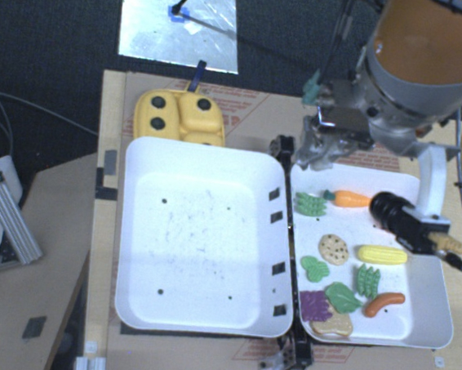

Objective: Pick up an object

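Gripper point(320, 152) above right bin's point(430, 324) far corner | grip state: cannot tell | toy carrot point(351, 199) and other items unlifted | pick pending

Left bin point(193, 316) floor free; right bin point(426, 324) crowded with toy food.

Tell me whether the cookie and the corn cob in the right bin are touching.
Apart. The camera view shows a strip of bare white bin floor between the cookie and the corn cob, which lies to its right.
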Robot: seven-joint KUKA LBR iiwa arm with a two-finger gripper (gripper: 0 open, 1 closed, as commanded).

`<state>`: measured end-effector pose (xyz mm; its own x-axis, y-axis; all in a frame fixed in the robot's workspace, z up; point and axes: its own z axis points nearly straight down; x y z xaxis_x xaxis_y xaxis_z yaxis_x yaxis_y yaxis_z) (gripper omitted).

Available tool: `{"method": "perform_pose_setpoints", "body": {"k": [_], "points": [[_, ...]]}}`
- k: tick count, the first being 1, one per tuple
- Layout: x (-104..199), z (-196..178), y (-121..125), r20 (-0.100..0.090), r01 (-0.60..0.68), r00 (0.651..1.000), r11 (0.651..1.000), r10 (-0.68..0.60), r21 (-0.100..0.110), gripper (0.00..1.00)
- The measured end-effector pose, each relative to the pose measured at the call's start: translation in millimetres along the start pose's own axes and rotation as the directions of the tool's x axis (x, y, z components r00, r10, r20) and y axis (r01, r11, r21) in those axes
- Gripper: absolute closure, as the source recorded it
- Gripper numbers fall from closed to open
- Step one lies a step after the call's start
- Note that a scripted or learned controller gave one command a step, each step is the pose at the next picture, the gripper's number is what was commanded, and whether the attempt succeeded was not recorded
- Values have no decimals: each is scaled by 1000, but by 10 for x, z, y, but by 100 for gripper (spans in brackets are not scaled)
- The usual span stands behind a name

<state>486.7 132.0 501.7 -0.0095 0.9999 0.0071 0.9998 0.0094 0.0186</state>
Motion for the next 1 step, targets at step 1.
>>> {"method": "perform_pose_setpoints", "body": {"k": [1], "points": [[792, 313, -10, 5, 2, 1000, 1000, -2, 19, 100]]}}
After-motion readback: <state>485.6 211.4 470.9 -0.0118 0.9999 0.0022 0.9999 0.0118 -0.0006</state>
